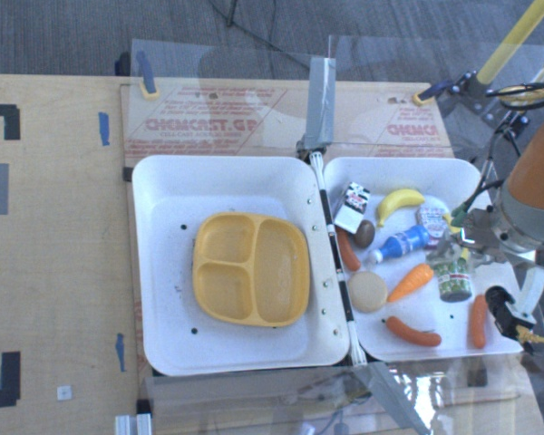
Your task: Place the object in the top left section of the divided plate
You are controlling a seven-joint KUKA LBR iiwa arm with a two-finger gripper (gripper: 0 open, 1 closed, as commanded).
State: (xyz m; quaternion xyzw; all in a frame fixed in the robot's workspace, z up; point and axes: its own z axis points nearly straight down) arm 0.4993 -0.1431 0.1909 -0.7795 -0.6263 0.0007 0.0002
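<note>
The yellow divided plate (pixel 252 268) lies in the left bin (pixel 163 198), with two small sections on its left and one long section on its right, all bare. My gripper (pixel 461 243) hangs low over the right bin (pixel 381 172), near its right side. It is just above a small green-labelled jar (pixel 454 281) and beside a blue bottle (pixel 404 243). Nothing shows plainly held in it.
The right bin also holds a banana (pixel 398 203), a carrot (pixel 410 282), two red sausages (pixel 413 332) (pixel 478 321), a beige round piece (pixel 368 292), a brown oval (pixel 365 234), a black-and-white box (pixel 353 207) and a white cup (pixel 432 217). A metal divider post (pixel 322 107) stands between the bins.
</note>
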